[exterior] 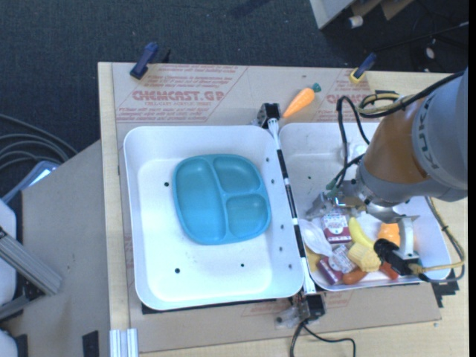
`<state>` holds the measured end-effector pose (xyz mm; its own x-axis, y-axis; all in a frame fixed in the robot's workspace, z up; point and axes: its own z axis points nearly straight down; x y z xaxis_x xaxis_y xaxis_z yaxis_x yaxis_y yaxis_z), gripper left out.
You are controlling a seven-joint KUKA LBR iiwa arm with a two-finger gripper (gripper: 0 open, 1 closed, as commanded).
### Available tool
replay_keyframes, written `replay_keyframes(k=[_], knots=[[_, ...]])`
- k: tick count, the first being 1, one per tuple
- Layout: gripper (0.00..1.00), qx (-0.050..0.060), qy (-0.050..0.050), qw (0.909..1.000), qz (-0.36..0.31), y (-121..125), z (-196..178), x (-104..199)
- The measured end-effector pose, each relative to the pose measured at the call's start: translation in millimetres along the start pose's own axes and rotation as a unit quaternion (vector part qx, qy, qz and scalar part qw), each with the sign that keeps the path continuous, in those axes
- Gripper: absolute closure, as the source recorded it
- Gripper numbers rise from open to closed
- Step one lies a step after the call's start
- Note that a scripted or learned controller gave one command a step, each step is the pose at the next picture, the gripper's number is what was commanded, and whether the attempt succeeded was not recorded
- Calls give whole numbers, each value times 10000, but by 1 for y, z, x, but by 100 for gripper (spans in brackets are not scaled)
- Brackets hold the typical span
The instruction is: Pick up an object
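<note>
Arm enters from 3 o'clock, wrist with orange band over the right bin (297, 136); the gripper (335, 199) is low inside that bin, at the upper edge of the object heap. Cannot tell how the gripper is set: the wrist covers most of it, and nothing can be seen lifted clear of the pile. Judged from this, the pick is not yet done; the arm looks to be at the reach-or-grasp stage, with closing on something and lifting still to come. Candidate objects lie crowded toward 5 o'clock of the right bin: a small carton with a red label (338, 227), a yellow banana-like toy (361, 233), an orange piece (387, 232), a clear wrapped item (342, 259), all touching or overlapping. Left bin (141, 199) holds a blue divided plate (222, 198), lying flat near its centre, well apart from the gripper. A toy carrot (300, 101) sits on the board at 12 o'clock, outside both bins. Writing: red print on the board's protective paper (178, 95) reads "CHEMCAST GP", repeated; carton label too small to read.
</note>
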<state>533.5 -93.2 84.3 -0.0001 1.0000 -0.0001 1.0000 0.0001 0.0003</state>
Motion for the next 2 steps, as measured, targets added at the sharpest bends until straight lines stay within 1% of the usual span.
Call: replay_keyframes(k=[1,2], knots=[[0,12,5,10000,4,-33,0,-2],[100,-3,3,10000,5,-32,-10,-2]])
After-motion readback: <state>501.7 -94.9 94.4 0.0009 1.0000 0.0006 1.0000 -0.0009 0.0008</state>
